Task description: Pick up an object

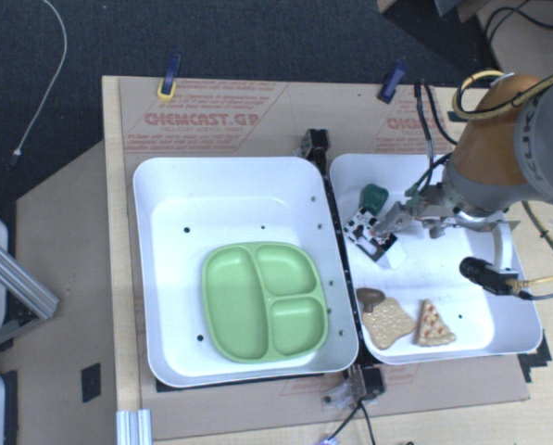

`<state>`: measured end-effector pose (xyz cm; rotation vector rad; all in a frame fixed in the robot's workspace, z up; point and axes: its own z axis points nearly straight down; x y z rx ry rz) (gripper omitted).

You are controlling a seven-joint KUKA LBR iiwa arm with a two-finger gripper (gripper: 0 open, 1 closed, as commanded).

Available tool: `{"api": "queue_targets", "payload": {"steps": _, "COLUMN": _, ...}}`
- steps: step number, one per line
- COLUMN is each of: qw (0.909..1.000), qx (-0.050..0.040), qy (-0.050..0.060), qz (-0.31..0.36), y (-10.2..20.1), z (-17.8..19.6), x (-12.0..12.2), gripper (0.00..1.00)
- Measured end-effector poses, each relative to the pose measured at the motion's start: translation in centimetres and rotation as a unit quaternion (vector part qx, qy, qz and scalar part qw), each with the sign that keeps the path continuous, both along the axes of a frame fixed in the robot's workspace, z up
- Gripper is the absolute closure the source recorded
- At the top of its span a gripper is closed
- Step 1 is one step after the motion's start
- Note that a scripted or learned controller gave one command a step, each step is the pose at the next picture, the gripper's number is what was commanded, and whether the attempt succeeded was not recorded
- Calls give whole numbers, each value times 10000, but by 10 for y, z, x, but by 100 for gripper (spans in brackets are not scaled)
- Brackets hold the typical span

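- Camera view: the end effector (376, 233) sits low over the left half of the right bin (443, 281), close to the wall it shares with the left bin (165, 248). The grey arm with its orange band comes in from the right.
- I cannot tell whether the end effector is spread or pressed together, and nothing can be seen held in it.
- A small black-and-white piece (360, 222) lies right at its tip. I cannot tell whether the two touch.
- The things that could be picked up are all in the right bin.
- A small dark green lump (375, 196) sits just behind the end effector, towards the far wall.
- Along the near edge of that bin there is a row of toy food. A small brown piece (370, 297) touches the top of a pale tan, speckled cracker-like piece (388, 323). Beside them, slightly apart to the right, is a triangular pizza slice (433, 324) with an orange, spotted top and a pale crust.
- The left bin holds a light green divided plate (239, 304) with three compartments: one long one on the left and two smaller ones on the right. It lies flat towards the near side.
- Both bins rest on a counter (123, 248) covered in brown sheet. On it, red print (202, 119) reads "CHEMCAST GP" behind the left bin. The fainter red print around it is too small to read.
- Two blue clamps grip the far edge of the counter, the left clamp (169, 78) with a yellow tip and the right clamp (392, 82).
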<state>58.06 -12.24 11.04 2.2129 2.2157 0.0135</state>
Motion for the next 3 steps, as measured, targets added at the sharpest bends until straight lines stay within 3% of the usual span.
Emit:
{"api": "queue_targets", "payload": {"steps": 1, "qw": 10000, "qx": -4, "qy": -42, "qz": -9, "y": 0, "z": -3, "x": 4, "gripper": 0}}
{"api": "queue_targets", "payload": {"steps": 2, "qw": 10000, "qx": 10, "qy": -75, "qz": -3, "y": 2, "z": 7, "x": 6, "gripper": 100}}
{"api": "queue_targets", "payload": {"steps": 3, "qw": 10000, "qx": -5, "qy": 32, "qz": 0, "y": 0, "z": 71, "x": 7, "gripper": 100}}
